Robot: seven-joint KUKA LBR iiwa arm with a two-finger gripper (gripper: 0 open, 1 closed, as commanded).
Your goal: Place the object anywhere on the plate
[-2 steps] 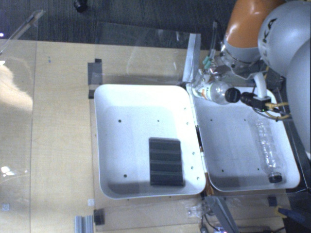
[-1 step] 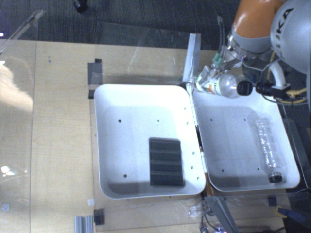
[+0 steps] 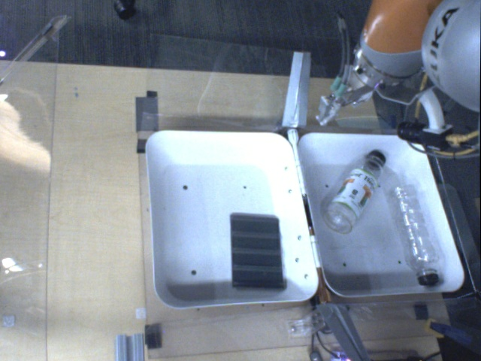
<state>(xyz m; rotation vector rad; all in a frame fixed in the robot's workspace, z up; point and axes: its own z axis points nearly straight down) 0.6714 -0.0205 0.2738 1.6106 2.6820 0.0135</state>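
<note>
Two white bins sat side by side on the surface. The left bin (image 3: 173,201) held one dark ridged plate (image 3: 256,250), near its front edge. The right bin (image 3: 440,201) held two bottles: one labelled bottle (image 3: 355,190) lying tilted, and one clear bottle (image 3: 415,235) lying beside it. The end effector (image 3: 334,105) hung above the right bin's far left corner, holding nothing; whether it was open could not be told.

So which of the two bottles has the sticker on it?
The labelled bottle in the right bin, the one with the white-and-orange label and black cap, nearer the bin's middle. The clear bottle lies bare along the right wall.
</note>
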